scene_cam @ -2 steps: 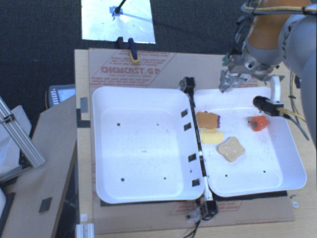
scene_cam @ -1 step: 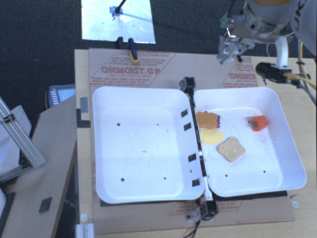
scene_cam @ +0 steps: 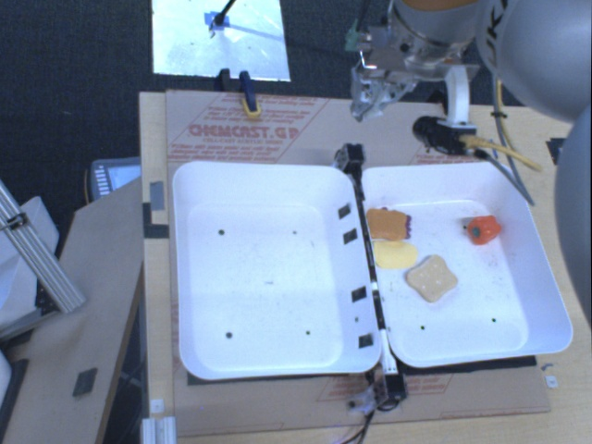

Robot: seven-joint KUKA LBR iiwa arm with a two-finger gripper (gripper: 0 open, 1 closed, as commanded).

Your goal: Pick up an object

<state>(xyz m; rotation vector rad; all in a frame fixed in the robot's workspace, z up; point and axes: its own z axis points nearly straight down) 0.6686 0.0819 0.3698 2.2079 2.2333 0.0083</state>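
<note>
Across the bench, two shallow white plastic bins side by side: the left bin (scene_cam: pixel 264 276) bare, the right bin (scene_cam: pixel 518 331) holding all four items. Grey KUKA arm with orange band (scene_cam: pixel 518 26) comes in from 1 o'clock, and its two-finger gripper (scene_cam: pixel 373 100) hangs at 12 o'clock above the far rims, near the seam between bins, well apart from everything in them. Can't tell its state from this angle.

Items cluster in the right bin's 10 o'clock quarter, largest first:
- beige toast-shaped foam slice (scene_cam: pixel 431 278), lying flat, near bin centre. Judging it light, soft, a bit compliant; take it across opposite edges, since a flat top gives nothing to pinch.
- orange-brown flat block with purple edge (scene_cam: pixel 388 224), close to the seam wall. Wall may block one finger.
- pale yellow flat disc (scene_cam: pixel 395 255), between those two, touching or just beside the block. Thin, likely to slip.
- small orange-red rounded piece with dark stem end (scene_cam: pixel 482 230), alone at 2 o'clock. Stands proud and clear of neighbours, so probably the easiest pick, though it may roll.
</note>
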